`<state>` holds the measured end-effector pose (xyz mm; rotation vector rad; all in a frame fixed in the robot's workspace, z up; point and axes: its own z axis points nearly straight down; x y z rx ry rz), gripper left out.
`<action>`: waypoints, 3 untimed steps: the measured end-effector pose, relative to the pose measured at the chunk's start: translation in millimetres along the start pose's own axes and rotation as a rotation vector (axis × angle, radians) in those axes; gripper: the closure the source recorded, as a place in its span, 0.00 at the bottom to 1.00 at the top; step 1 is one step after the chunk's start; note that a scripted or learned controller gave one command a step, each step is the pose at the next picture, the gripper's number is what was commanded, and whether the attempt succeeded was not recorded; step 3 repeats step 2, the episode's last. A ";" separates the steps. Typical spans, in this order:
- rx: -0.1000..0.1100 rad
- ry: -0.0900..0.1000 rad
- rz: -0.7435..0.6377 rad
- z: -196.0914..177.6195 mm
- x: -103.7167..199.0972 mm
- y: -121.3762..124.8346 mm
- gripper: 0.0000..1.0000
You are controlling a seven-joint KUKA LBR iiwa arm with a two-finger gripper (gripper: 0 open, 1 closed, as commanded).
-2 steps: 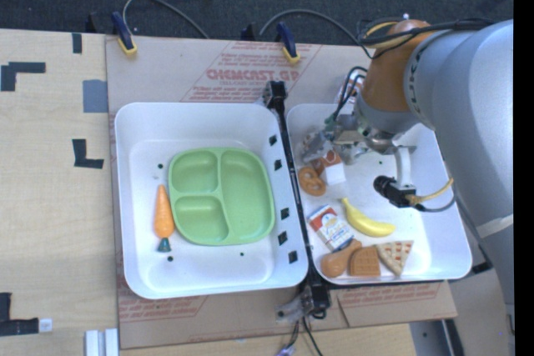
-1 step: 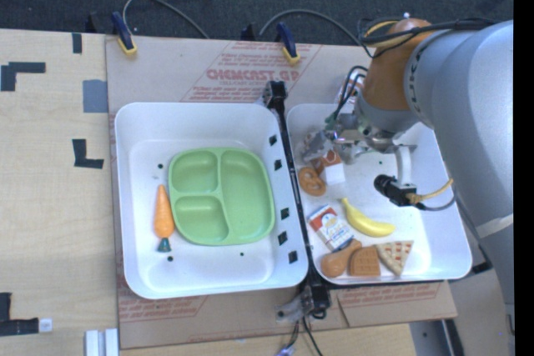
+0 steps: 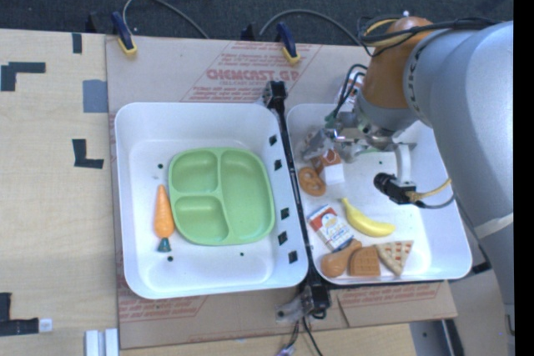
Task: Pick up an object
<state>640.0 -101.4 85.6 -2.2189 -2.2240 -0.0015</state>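
My gripper is low in the right bin, near its left wall at the back. A small red piece shows right at the gripper, and a white block lies just in front of it. A brown pretzel sits just below the gripper, by the divider. Further forward lie a yellow banana, a small red and white carton, two brown bread pieces and a pizza slice. Nothing is visibly lifted.
The left bin holds a green divided plate with an orange carrot beside its left edge. The grey arm covers the right bin's back right part. A black cable end hangs over that bin's middle.
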 end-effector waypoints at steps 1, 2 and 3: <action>-0.003 0.002 -0.001 -11.2 1.3 1.0 1.00; 0.002 0.000 -0.001 -98.6 76.4 -28.7 1.00; 0.002 0.000 -0.001 -98.6 76.4 -28.7 1.00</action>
